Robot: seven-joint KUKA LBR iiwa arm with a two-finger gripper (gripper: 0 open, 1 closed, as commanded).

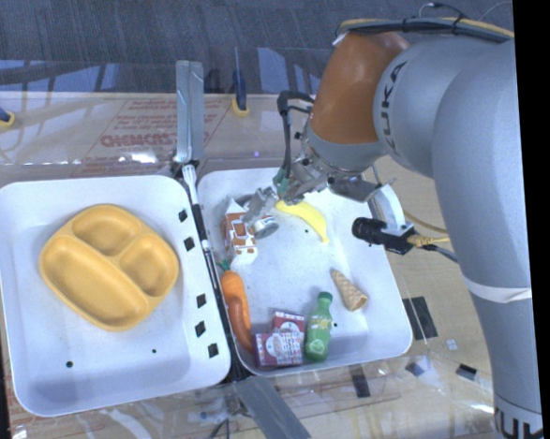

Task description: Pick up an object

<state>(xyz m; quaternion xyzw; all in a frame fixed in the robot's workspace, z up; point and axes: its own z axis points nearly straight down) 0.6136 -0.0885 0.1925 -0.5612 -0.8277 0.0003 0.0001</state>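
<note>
- Gripper (276, 201) low in the right bin (382, 333), near its far left part, reaching in from the right under the orange band (355, 86) of the arm.
- Cannot tell how the gripper stands.
- Banana (311, 219) just right of the gripper, lying on the bin floor.
- Small brown-and-white box (239, 233) just below the gripper, against the left wall.
- Carrot (236, 307) along the left wall; red packet (281, 338) and green bottle (318, 326) at the near edge; cone (350, 289) to the right.
- Yellow divided plate (109, 265) in the left bin (43, 390).
</note>
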